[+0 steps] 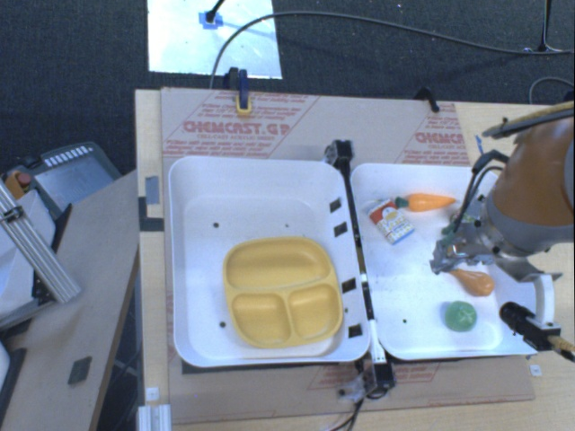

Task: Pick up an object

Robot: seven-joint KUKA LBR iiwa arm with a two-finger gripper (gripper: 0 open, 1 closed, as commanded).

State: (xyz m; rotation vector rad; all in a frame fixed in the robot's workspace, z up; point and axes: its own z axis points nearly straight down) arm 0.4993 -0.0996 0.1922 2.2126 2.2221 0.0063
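Right white plastic bin (422, 344): orange carrot (429, 202), red-white carton (392, 221), green round toy (460, 316), tan pear-shaped toy (474, 282) touching grey jaws (449, 257), placed for grasping; jaw state indiscernible.

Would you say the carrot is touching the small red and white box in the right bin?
Apart. The camera view shows the carrot lying up and right of the small box, with a sliver of white bin floor between the carrot's green end and the box.
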